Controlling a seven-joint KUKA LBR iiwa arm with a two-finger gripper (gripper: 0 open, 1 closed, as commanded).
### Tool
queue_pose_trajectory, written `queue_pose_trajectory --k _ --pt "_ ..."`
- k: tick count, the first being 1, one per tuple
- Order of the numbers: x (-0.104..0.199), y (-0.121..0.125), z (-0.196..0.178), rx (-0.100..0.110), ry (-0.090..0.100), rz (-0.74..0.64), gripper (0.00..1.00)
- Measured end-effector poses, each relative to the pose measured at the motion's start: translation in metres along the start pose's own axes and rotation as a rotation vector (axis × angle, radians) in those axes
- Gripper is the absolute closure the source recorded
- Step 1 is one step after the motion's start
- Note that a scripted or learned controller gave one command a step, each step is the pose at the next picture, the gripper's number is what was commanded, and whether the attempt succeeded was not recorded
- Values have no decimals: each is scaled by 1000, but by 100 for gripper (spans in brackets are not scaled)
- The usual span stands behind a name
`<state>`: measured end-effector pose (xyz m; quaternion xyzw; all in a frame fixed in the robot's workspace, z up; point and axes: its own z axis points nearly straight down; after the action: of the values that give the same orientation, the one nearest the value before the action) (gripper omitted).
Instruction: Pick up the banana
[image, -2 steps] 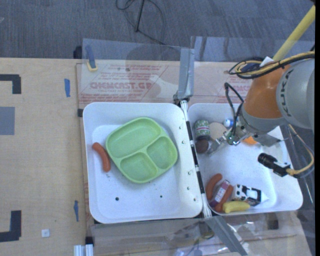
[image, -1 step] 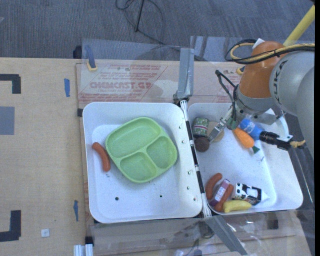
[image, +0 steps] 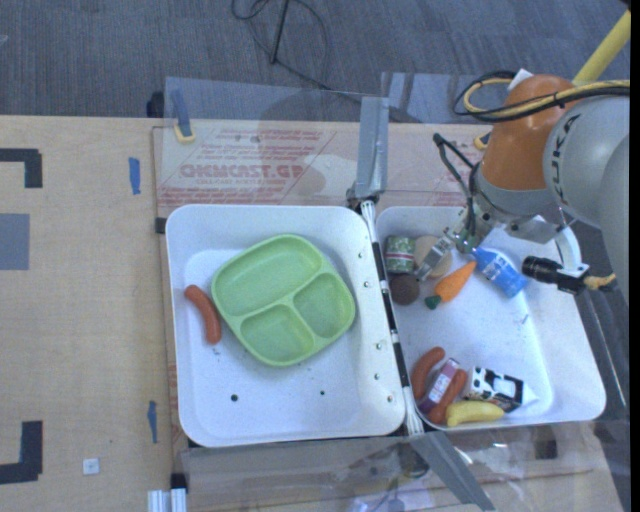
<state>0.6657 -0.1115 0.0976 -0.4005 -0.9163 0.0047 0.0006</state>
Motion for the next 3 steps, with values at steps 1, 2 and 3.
queue_pose_trajectory --k 1,2,3 --pt "46 11 -89 -12 -1 124 100" --pt "47 11 -89 -12 -1 124 0" --pt "15 -28 5 -17 -6 432 0"
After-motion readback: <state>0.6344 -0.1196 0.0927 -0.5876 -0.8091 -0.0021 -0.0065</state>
